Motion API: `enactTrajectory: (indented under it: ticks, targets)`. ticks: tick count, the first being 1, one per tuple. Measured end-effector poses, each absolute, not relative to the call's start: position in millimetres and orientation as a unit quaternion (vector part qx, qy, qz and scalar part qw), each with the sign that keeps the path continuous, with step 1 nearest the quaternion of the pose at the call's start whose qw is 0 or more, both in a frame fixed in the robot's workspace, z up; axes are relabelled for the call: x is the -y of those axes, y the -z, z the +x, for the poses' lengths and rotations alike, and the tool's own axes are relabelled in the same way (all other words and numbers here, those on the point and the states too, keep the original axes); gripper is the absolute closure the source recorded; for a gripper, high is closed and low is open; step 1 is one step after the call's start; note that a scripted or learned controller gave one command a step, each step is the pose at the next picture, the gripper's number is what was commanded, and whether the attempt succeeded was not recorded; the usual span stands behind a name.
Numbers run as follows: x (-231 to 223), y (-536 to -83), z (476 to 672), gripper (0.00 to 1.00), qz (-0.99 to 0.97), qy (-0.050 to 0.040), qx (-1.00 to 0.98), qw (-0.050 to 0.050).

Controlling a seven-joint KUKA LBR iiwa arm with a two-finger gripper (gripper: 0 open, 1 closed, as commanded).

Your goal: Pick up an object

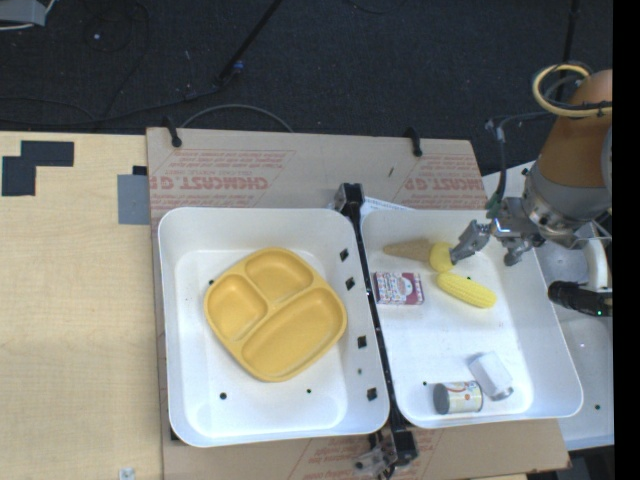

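My gripper (pixel 492 248) hangs over the upper right part of the right bin (pixel 560 368), open, with nothing between its fingers. Its left finger (pixel 468 242) is close to the yellow end of an ice cream cone toy (pixel 418 254). A yellow corn cob (pixel 466 290) lies just below the gripper. A small red and white packet (pixel 398 289) rests near the bin's left wall. Near the front of the bin lie a small can (pixel 458 398) and a grey-white cylinder (pixel 491 375).
The left bin (pixel 190 388) holds a yellow divided plate (pixel 276 313). A black divider (pixel 365 308) runs between the two bins. Cardboard (pixel 300 173) lies under and behind both bins. A wooden bench surface (pixel 70 318) stretches to the left.
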State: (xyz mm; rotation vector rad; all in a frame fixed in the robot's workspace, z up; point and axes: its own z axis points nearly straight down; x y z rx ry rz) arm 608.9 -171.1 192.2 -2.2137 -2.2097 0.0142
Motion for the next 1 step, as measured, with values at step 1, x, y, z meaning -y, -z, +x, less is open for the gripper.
enactTrajectory:
  ticks: [1]
  targets:
    - [171.1, -200.1, 612.0, 0.00, -0.707, -0.0007, 0.707, 0.001]
